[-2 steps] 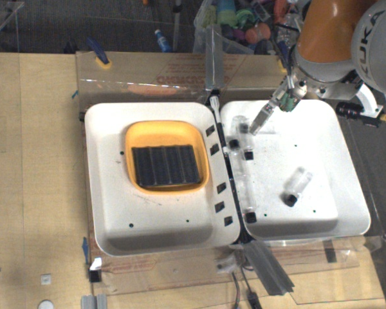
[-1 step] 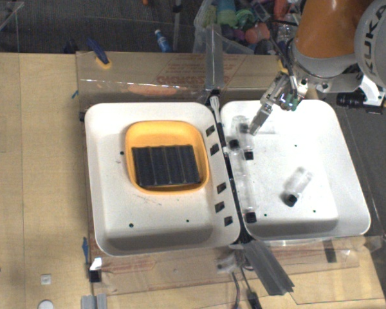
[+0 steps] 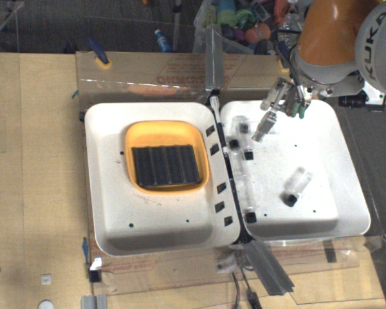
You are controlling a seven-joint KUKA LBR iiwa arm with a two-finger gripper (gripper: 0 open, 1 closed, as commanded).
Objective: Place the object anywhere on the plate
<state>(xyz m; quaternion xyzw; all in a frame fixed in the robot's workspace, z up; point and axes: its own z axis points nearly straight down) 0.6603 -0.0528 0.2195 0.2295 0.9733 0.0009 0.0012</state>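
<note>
At the upper right edge of the frame, the arm (image 3: 347, 28) carries part of the word "KUKA" on its grey shell. One clear bottle (image 3: 296, 187) with a dark cap lies in the right bin (image 3: 347, 172), long axis slanting, cap toward the lower left. One yellow plate (image 3: 166, 132) holding a dark ridged block (image 3: 166, 165) sits in the left bin (image 3: 106, 172). The gripper (image 3: 273, 114) hangs above the right bin's upper left; its fingers grasp nothing.

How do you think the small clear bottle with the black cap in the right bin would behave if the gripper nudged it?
The clear bottle lies on its side on the right bin floor, so it would probably roll rather than slide. It looks see-through and small, likely light plastic, easily knocked away. Its smooth, rounded body may slip between the fingers.
</note>
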